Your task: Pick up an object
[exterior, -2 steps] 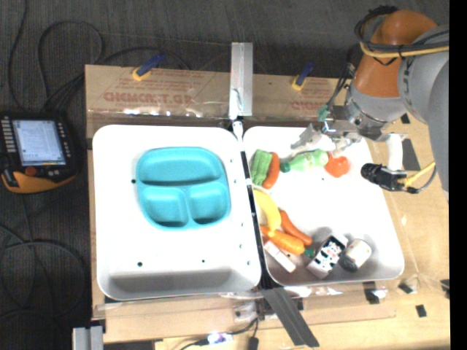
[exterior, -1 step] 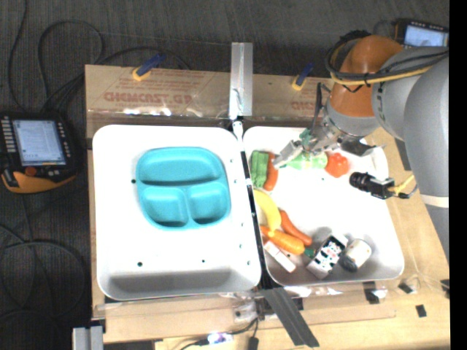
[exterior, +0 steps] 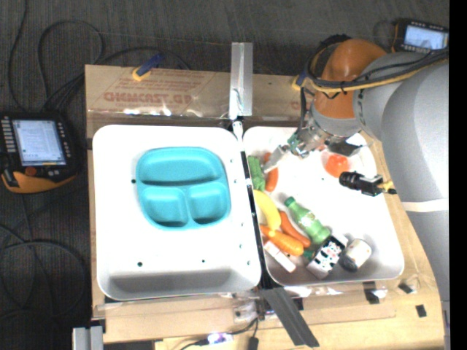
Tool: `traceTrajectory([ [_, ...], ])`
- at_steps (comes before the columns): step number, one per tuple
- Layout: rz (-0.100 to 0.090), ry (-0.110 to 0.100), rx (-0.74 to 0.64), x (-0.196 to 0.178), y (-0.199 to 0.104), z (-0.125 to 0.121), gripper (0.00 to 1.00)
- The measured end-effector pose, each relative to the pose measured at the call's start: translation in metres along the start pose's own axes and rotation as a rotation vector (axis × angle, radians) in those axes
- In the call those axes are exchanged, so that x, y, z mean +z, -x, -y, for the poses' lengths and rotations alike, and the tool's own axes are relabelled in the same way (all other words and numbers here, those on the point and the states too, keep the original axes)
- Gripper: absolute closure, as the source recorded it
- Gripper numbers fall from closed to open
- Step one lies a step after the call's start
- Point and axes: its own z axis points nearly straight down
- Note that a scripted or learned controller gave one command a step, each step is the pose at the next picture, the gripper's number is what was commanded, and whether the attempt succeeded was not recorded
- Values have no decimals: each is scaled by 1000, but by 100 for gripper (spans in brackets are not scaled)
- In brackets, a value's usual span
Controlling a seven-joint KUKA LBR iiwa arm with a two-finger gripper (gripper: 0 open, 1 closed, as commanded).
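Note:
My gripper (exterior: pixel 298 144) hangs low over the far part of the right bin (exterior: pixel 379 217), just right of its left wall. Close to its lower left lie a green stick-shaped piece (exterior: pixel 256 173) and a small orange piece (exterior: pixel 272 179). An orange-red round thing (exterior: pixel 337 165) rests to the gripper's right. Nearer the front, a heap holds a green bottle (exterior: pixel 308 222), a yellow banana (exterior: pixel 267 209), orange carrots (exterior: pixel 286 240), a black-and-white box (exterior: pixel 327 256) and a grey round thing (exterior: pixel 357 252). Nothing shows between the gripper's tips.
The left bin (exterior: pixel 117 254) holds a teal divided tray (exterior: pixel 182 185). A metal post (exterior: pixel 241 79) stands behind the seam between the bins. The grey arm (exterior: pixel 416 122) covers the right bin's far right corner. A handheld screen (exterior: pixel 35 146) lies on the floor at left.

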Motion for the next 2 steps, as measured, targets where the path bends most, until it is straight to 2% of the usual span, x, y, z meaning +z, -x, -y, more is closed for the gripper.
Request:
traceTrajectory([
  [1, -2, 6, -2, -10, -2, -2, 100],
  [2, -10, 2, -51, -96, -47, -20, 100],
])
